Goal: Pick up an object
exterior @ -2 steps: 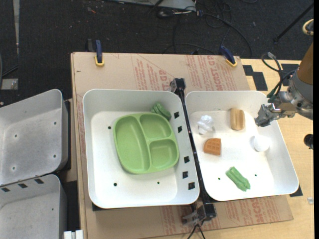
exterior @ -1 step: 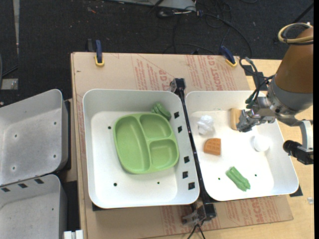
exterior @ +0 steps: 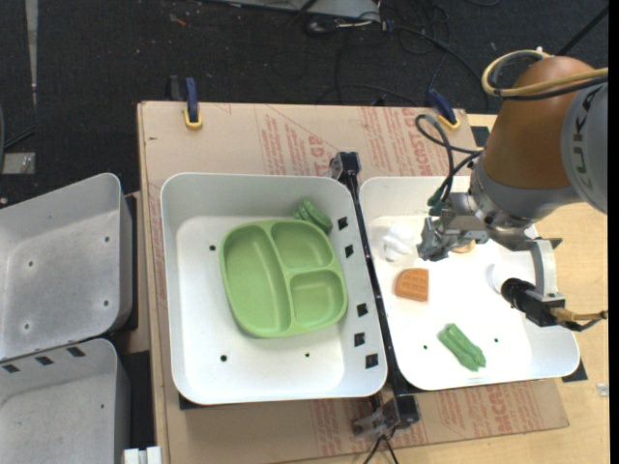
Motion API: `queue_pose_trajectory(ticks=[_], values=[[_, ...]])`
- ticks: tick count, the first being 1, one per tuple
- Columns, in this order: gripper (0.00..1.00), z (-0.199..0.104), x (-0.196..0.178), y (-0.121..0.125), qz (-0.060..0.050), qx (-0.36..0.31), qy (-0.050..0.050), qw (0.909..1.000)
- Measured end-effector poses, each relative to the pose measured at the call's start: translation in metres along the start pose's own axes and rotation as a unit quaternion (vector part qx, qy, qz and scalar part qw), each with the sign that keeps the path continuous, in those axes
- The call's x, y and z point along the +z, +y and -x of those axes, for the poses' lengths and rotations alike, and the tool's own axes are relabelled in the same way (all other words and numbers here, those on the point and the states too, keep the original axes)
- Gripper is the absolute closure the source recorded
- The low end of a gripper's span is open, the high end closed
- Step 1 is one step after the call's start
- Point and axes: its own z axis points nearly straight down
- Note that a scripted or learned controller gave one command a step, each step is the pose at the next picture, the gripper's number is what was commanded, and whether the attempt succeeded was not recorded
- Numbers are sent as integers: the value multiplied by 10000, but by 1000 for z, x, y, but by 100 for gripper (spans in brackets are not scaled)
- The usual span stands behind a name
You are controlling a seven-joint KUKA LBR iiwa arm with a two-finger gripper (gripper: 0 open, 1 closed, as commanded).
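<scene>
- Right bin (exterior: 542, 365): shallow, white; taken here as the landmark for every place below.
- Gripper (exterior: 437, 245): dark metal, hanging over the right bin's upper-left part, at the end of the arm (exterior: 542, 133) (grey, with an orange band), which enters from the right side. Whether it is spread or closed cannot be told; nothing is seen between its tips.
- White object (exterior: 395, 243): small, pale, lumpy; inside the right bin near its left wall, just beside the gripper on the left.
- Orange piece (exterior: 413, 284): wedge-like, ridged; inside the right bin, left of centre, just below the gripper and apart from it.
- Green object (exterior: 462, 346): long, knobbly (a pea-pod shape); inside the right bin, lower middle, lying at a slant, well apart from the gripper.
- Left bin (exterior: 193, 356): white, touching the right bin's left side.
- Green tray (exterior: 285, 276): three compartments, lying flat inside the left bin.
- Small green item (exterior: 312, 214): at the tray's upper right corner, near the wall shared with the right bin.
</scene>
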Motion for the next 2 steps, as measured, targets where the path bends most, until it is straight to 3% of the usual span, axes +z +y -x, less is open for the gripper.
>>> queue_pose_trajectory(ticks=[2], values=[[100,-112,0,-9,8,-6,1,10000]])
